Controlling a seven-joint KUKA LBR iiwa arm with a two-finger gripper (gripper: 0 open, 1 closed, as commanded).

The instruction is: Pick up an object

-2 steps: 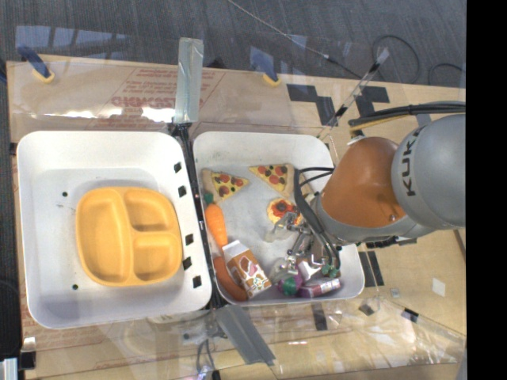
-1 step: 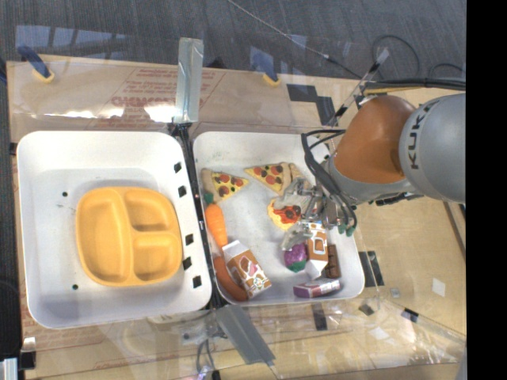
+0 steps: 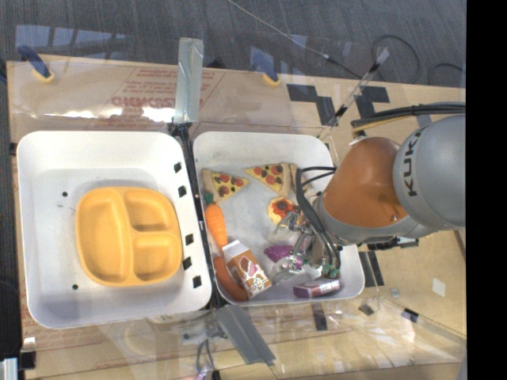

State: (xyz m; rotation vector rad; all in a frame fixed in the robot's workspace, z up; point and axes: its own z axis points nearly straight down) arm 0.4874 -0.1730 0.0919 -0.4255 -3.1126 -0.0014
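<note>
Brown cardboard covers the tabletop [image 3: 95,85], which carries two shallow white plastic bins side by side. You will find a yellow divided plastic tray [image 3: 127,234] alone in the left bin [image 3: 32,172]. The right bin [image 3: 238,142] holds the pickable items: two toy pizza slices [image 3: 226,183], a round pizza-print piece [image 3: 281,209], an orange toy carrot [image 3: 215,225], a small printed carton [image 3: 248,271], a purple toy piece [image 3: 279,252] and a flat purple packet [image 3: 315,290].

Progress: nothing appears lifted; every item rests on the bin floor, so the pick is, in my judgement, not yet made. The tool [image 3: 310,253] is low in the right bin, just beside the purple toy piece and above the flat purple packet. Whether it is spread or closed, you cannot tell from this view; nothing is visibly held.
</note>
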